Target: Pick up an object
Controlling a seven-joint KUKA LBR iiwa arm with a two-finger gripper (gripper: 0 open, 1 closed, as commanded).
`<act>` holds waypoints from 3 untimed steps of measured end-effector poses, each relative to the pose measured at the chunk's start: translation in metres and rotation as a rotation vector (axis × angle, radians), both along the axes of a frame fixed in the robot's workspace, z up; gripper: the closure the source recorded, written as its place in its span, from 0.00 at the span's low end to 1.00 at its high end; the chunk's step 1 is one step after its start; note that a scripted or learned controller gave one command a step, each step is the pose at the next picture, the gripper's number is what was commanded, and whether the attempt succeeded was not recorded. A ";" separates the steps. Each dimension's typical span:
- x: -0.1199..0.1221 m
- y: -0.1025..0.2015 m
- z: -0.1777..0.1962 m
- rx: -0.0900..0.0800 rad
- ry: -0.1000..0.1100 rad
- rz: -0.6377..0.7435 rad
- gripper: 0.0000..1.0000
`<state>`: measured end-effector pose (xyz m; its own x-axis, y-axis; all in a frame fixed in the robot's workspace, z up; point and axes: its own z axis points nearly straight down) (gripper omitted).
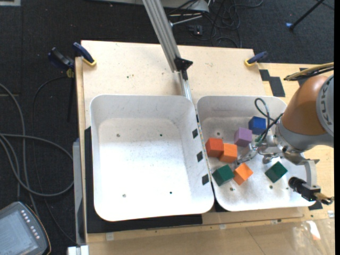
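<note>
A pale, speckled wooden bench top (pixel 159 68) stands on dark carpeted floor (pixel 37 31). Blue and yellow clamps (pixel 84 54) grip its far corners, one at the left and one at the right (pixel 255 59). A slanted aluminium rail (pixel 162 28) rises from the bench's middle. Black cables (pixel 21 147) loop across the floor at left and at the top. A grey handheld control pendant (pixel 21 230) lies at the lower left.

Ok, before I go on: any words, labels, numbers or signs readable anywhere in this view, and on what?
None can be read.
Blocks in the right bin: plain coloured faces, no print.
Black squares along the bins' shared edge: solid marks, no characters.
Pendant screen at bottom left: too blurred to read.
</note>
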<state>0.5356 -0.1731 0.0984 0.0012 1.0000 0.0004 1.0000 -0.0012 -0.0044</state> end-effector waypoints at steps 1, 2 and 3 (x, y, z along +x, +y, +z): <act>0.002 0.000 0.013 -0.001 -0.006 0.000 1.00; 0.005 -0.004 0.057 -0.003 -0.010 0.003 1.00; 0.012 -0.014 0.110 -0.003 -0.011 0.003 1.00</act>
